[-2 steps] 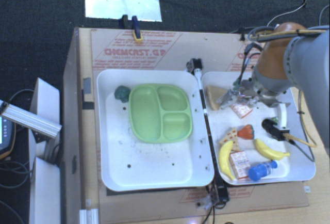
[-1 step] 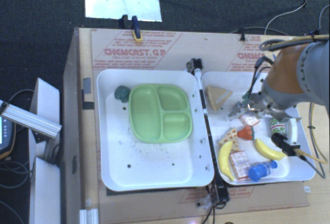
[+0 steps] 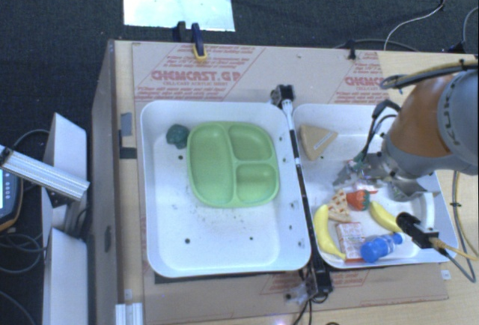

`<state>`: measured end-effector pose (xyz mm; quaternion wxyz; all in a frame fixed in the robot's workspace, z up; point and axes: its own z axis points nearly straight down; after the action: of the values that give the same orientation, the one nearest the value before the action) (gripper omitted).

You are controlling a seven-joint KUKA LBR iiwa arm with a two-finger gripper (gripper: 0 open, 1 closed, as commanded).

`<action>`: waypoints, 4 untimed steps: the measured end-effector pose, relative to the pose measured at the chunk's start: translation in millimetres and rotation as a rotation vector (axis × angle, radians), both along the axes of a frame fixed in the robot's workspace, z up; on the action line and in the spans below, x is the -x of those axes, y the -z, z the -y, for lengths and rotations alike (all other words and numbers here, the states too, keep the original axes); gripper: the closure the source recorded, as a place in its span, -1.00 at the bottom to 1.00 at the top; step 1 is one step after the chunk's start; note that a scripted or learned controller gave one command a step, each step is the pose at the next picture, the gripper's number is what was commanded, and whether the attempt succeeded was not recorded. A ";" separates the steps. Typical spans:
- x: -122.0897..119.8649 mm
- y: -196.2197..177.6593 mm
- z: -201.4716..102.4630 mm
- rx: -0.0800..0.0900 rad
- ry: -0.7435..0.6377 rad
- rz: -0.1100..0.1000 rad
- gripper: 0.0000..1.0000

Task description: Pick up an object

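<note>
My gripper [image 3: 358, 175] hangs low in the right bin [image 3: 337, 115], its tips lost in a dark tangle under my wrist, so I cannot tell how it stands or whether anything is caught in it. Just beside it lies a small red piece [image 3: 358, 199], partly covered, touching a pizza slice [image 3: 339, 207], with two bananas [image 3: 324, 230] [image 3: 384, 216], a blue bottle [image 3: 376, 248] and a tan wedge [image 3: 317, 140] around them. In the left bin [image 3: 161, 241] sit a green divided plate [image 3: 232, 164] and a dark green lump [image 3: 177, 135].
</note>
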<state>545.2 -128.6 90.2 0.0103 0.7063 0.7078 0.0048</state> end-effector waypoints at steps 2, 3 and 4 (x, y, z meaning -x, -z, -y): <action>57.4 -87.5 47.7 -0.006 0.000 -0.016 -1.00; 56.1 2.6 42.0 -0.003 0.002 -0.011 -1.00; 57.6 -106.2 49.5 -0.006 0.000 -0.016 -1.00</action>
<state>487.7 -178.2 196.4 0.0024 0.7062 0.7080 0.0010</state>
